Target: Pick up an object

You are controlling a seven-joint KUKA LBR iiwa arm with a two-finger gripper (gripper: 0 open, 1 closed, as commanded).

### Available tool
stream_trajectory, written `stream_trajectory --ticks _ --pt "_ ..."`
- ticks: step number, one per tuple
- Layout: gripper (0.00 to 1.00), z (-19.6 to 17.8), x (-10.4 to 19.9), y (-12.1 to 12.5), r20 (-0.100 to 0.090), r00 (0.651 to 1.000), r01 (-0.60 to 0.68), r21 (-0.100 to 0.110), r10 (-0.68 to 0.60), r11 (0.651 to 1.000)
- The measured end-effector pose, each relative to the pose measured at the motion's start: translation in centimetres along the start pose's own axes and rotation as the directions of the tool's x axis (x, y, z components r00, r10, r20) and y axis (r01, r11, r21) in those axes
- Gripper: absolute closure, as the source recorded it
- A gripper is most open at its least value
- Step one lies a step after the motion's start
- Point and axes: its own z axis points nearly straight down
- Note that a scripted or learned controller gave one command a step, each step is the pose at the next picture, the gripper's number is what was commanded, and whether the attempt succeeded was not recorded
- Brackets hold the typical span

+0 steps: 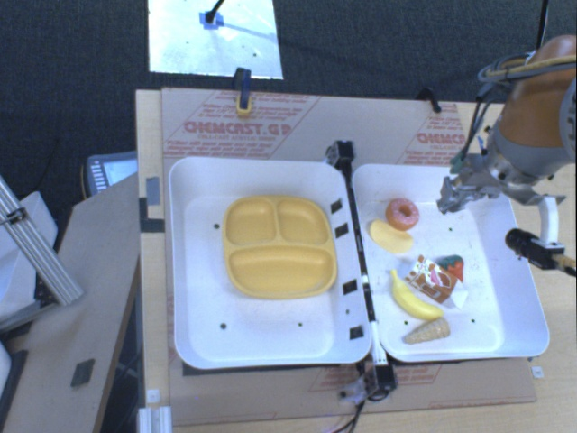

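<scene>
The right bin (505, 332) holds a pink glazed doughnut (402, 213), a pale yellow flat piece (390, 236) just below it, a banana (414, 299), a red and white snack packet (435, 279) and a tan cone (426, 332). My gripper (451, 194) hangs over the upper part of the right bin, a short way right of the doughnut and apart from it. Nothing shows between its fingers.
A yellow three-compartment tray (277, 246) lies in the left bin (194, 332). A black clip strip (354, 242) runs along the seam between the bins. A black part (532, 246) of the arm juts over the right bin's right side.
</scene>
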Motion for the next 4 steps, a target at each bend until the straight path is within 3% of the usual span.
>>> stream_trajectory --ticks 2,4 --pt "1.00 -7.0 -0.2 0.6 0.000 1.000 0.001 0.000 -0.001 1.000" --pt "1.00 -4.3 10.1 -1.0 -0.003 1.000 0.004 0.005 -0.004 1.000"
